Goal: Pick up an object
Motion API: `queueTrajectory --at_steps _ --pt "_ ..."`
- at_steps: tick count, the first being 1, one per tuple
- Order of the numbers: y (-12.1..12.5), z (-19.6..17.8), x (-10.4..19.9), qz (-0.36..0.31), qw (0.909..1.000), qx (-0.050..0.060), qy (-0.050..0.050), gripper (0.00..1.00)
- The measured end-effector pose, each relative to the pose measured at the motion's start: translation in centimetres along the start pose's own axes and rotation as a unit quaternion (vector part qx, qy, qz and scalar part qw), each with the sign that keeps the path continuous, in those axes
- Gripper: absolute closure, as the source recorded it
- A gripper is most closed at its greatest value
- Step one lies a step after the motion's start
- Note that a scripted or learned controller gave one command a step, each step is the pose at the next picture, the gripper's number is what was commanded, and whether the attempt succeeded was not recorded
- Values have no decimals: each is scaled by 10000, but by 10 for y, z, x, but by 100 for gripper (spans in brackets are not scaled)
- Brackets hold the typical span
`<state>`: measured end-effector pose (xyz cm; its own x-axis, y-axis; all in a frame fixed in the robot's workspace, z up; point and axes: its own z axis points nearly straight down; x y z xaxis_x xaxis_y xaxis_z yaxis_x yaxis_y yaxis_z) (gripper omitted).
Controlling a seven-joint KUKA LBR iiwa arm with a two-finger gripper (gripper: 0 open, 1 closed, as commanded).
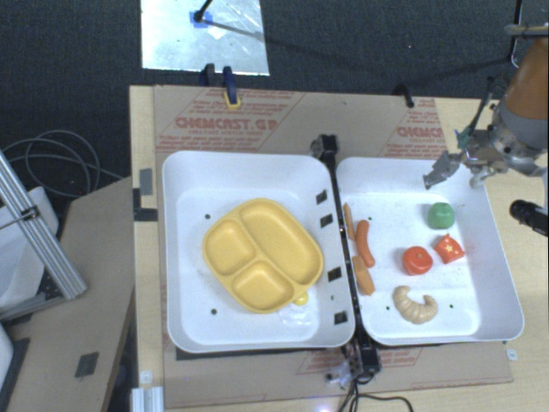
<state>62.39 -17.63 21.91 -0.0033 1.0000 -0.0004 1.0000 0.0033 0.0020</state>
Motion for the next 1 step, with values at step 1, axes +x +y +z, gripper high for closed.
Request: queueTrajectory --at_steps 1 --pt "-98 24 -4 32 10000 44 11 0"
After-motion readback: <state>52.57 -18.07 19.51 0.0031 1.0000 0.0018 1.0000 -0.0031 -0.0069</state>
